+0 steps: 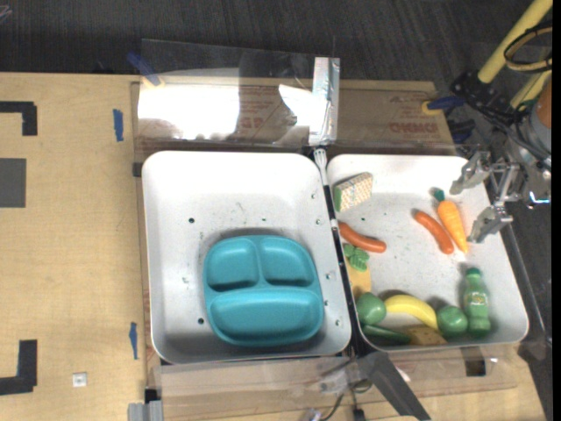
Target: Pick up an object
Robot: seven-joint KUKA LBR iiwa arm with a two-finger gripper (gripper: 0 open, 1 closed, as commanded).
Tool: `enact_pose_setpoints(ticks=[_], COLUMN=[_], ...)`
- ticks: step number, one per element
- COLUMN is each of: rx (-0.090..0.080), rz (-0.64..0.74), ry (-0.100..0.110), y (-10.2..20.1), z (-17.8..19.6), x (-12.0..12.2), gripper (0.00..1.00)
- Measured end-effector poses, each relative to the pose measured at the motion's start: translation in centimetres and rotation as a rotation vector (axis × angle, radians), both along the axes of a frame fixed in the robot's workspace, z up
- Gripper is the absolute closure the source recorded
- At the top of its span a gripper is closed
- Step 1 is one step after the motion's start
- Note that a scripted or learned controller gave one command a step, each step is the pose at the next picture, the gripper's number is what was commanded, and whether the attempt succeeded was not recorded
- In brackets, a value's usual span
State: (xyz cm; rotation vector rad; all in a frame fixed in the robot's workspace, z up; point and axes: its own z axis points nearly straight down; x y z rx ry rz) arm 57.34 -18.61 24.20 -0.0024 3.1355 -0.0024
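My gripper hangs over the right edge of the right bin, fingers spread open with nothing between them. Just left of its fingertips lie an orange carrot and a red sausage, side by side. A second red sausage rests near the bin's left wall, below a tan sandwich block. Along the near side lie a green bottle, a banana, a green pepper and a round green fruit.
The left bin holds a teal divided plate. A clear plastic sheet stands behind the bins. Cables and a yellow hose crowd the upper right. Cardboard covers the bench to the left.
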Motion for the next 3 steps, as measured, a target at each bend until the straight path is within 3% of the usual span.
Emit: enact_pose_setpoints(ticks=[1,2,3], rx=[0.000,0.004,0.001], rz=[-0.212,-0.327,-0.356], ry=[-0.003,-0.003,-0.008], y=[-2.8,-2.4,-0.6], z=[-14.5,-15.3,-15.3], x=[-0.8,-1.7,-0.2], gripper=[0.00,0.00,0.00])
